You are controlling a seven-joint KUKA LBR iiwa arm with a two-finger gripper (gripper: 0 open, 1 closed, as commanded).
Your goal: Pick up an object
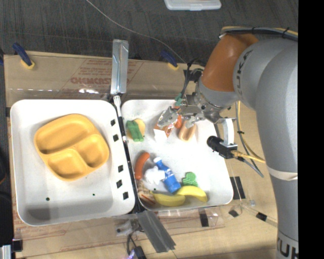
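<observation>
A dark grey, ribbed carpet-like floor fills the top of the frame, crossed by a thin pale cable running diagonally from the upper middle. A flat white plastic tray lies at the top edge, right of centre. Below, a brown cardboard sheet with faint red printing covers the bench, held by blue clamps at upper left and centre. Pale wooden bench surface shows at lower right, marked with short black tape strips.
</observation>
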